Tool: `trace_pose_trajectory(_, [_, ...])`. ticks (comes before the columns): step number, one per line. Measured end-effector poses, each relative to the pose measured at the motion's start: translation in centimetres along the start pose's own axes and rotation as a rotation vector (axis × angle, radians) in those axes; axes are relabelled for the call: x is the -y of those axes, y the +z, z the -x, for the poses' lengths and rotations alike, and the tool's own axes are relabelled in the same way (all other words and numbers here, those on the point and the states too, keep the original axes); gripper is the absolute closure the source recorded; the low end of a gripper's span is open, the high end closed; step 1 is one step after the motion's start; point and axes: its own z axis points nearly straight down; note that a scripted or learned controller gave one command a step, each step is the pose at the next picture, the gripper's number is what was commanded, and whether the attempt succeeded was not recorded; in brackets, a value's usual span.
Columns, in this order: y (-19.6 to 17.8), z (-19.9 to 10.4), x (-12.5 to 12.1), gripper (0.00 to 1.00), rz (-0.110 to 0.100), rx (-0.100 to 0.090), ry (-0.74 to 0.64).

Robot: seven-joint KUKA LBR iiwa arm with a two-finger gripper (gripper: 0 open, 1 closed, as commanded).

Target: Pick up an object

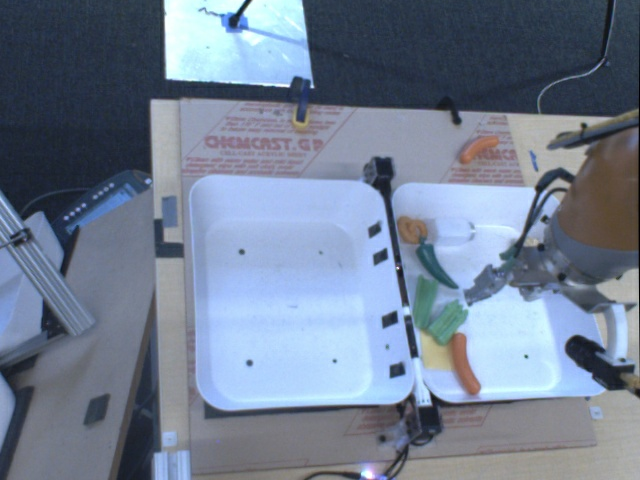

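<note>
Claw (482, 286) of mine hangs over the right bin (520, 368), can't tell its state, and the green pieces (440, 313) lie just to its left, long axes running roughly top-to-bottom.

only thing you can really read is "chemcast gp" in red print on the brown board (265, 140) under the two bins, up by the far edge. you'll spot more red lettering near the right bin (497, 128), but it's too blurry to make out.
</note>
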Motion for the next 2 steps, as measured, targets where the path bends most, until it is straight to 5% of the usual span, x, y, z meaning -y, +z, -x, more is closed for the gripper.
trace_pose_trajectory(1, [11.7,0.2,0.8,0.00,0.005,-0.002,0.004])
trace_pose_trajectory(2, [10.1,0.2,0.6,1.00,0.012,-0.001,0.000])
